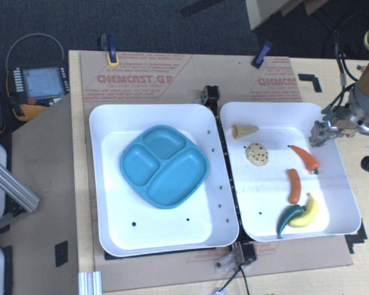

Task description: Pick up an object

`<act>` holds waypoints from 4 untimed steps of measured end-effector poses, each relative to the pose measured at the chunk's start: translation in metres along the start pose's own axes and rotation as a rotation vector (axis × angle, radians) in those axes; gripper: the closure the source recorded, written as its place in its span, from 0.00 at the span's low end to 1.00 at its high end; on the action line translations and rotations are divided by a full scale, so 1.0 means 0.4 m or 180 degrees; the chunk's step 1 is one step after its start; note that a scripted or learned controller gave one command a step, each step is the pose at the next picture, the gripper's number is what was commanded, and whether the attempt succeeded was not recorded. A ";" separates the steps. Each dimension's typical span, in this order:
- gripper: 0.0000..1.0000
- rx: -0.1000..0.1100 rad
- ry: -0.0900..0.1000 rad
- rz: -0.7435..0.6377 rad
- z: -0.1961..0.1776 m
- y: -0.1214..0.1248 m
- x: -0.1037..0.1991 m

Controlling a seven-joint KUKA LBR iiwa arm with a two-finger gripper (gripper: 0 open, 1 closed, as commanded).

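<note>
So the gripper [323, 131] sat over the right bin [341, 171] near its far right rim; couldn't tell its state. The red pepper [304, 157] lay just beside it at about 7 o'clock, not touching. The orange carrot-like piece [293, 185] lay further off, also around 7.

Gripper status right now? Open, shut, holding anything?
Gripper: cannot be told. It sits at the right bin's far right edge, above the red pepper; nothing visibly held.
</note>
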State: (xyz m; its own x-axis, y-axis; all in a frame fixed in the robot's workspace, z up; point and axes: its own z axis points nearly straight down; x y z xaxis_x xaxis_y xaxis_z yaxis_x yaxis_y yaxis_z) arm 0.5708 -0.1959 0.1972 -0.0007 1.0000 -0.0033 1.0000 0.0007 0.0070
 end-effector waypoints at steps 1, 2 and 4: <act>1.00 0.0005 0.0003 -0.0002 -0.064 0.003 -0.001; 1.00 0.0008 0.0012 -0.0021 -0.087 0.051 0.143; 1.00 0.0013 0.0015 -0.0018 -0.102 0.095 0.414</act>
State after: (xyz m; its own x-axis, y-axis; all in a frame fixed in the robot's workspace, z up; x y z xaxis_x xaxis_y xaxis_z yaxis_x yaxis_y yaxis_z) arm 0.6086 -0.0300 0.2377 -0.0062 1.0000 0.0013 1.0000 0.0062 0.0029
